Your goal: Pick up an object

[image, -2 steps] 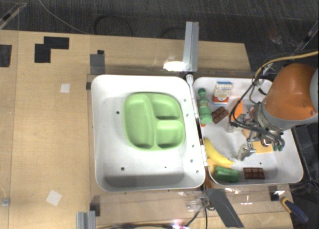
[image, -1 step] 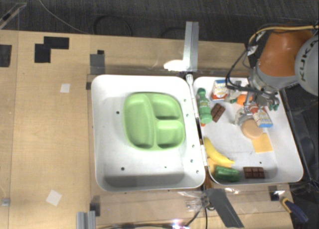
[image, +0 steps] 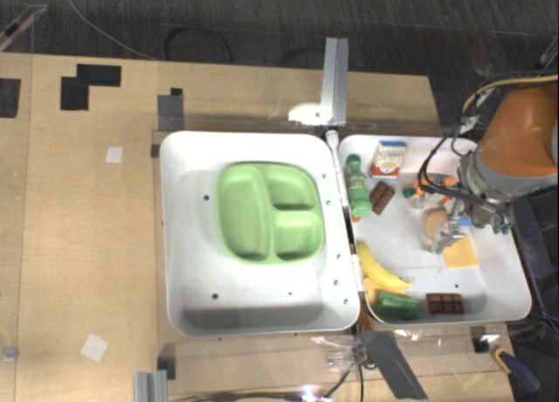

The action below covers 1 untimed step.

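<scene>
On the worktop, the pincer (image: 451,236) is being held low in the right bin (image: 515,291), over a tan object (image: 433,221) beside a yellow slice (image: 463,253), its grip impossible to tell, while a green divided tray (image: 266,210) is lying in the left bin (image: 183,287).

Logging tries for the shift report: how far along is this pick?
Done: the gripper is down in the right bin, among the items. In hand: nothing visibly. It sits over a tan piece beside the yellow slice. Left: the grasp and lift. The green tray lies in the left bin.
</scene>
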{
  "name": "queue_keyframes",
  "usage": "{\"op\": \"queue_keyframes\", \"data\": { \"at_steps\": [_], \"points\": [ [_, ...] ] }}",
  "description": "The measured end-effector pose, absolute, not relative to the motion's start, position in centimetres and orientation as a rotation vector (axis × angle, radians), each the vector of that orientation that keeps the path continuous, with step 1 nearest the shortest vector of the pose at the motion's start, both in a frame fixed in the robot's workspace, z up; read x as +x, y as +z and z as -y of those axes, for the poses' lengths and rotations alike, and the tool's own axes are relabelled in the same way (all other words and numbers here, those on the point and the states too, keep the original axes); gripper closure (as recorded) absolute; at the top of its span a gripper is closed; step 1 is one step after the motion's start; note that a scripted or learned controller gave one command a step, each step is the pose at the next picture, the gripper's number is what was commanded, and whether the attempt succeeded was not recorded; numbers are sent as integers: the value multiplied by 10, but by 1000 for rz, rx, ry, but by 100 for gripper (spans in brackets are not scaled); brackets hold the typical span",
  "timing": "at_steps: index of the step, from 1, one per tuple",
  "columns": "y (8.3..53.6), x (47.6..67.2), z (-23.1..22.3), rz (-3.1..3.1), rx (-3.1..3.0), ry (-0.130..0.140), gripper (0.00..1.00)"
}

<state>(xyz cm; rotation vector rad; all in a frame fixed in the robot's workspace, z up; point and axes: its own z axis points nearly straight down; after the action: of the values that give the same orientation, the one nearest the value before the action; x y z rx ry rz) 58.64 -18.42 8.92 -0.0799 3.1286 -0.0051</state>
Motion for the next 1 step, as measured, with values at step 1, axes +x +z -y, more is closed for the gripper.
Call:
{"op": "queue_keyframes", "data": {
  "at_steps": [1],
  "points": [
    [90, 545, 174, -3126, 10, -4, 0]
  ]
}}
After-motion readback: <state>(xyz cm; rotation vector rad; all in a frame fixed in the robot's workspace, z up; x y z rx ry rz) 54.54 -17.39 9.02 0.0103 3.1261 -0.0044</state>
